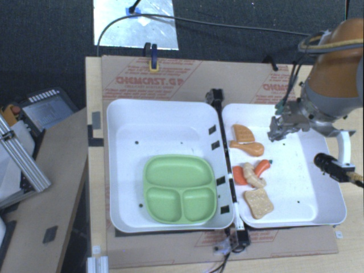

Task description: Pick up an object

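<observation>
Camera view looked down on a desk (96, 169) bearing two shallow white bins side by side, joined along a black divider strip (223, 152). Left bin (131, 124) held one green tray (179, 187) with three compartments, lying toward its near side. Right bin (318, 203) held the food pieces, grouped near its left half: one orange wedge-shaped piece (243, 133) at the far end, one tan drumstick-like piece (249, 148) touching it just in front, one red-orange carrot-like piece (261, 167), one pale lumpy piece (253, 176) lying against it and over a red piece (239, 176), and one toast-like slice (259, 203) nearest the front. That made six pieces in all, as far as could be told. The claw (277, 131) hung above the right bin's far part, just right of the wedge and the drumstick, and apart from them; nothing showed between its tips, though how wide it stood could not be made out. A black cylindrical part (333, 166) jutted over the bin's right side. Cardboard sheeting (170, 75) lay under both bins, with a yellow clamp (153, 58) at its far edge.
</observation>
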Robot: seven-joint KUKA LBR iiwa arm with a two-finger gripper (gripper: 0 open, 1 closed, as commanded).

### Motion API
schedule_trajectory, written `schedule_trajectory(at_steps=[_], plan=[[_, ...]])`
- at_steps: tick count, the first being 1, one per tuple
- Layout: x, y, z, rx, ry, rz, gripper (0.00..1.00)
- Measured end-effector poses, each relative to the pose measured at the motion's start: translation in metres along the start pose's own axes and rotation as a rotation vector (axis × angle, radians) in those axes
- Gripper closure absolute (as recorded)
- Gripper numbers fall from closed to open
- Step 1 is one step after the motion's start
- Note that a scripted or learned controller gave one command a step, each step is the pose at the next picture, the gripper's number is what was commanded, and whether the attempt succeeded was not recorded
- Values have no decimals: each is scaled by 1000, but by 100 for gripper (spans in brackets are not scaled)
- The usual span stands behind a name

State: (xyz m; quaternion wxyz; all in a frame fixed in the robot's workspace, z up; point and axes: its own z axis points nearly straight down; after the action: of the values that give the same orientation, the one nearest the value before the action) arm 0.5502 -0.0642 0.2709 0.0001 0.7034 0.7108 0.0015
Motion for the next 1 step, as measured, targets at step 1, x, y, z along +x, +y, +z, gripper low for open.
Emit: schedule_trajectory(at_steps=[1], plan=[[51, -3, -1, 0, 0, 1, 100]])
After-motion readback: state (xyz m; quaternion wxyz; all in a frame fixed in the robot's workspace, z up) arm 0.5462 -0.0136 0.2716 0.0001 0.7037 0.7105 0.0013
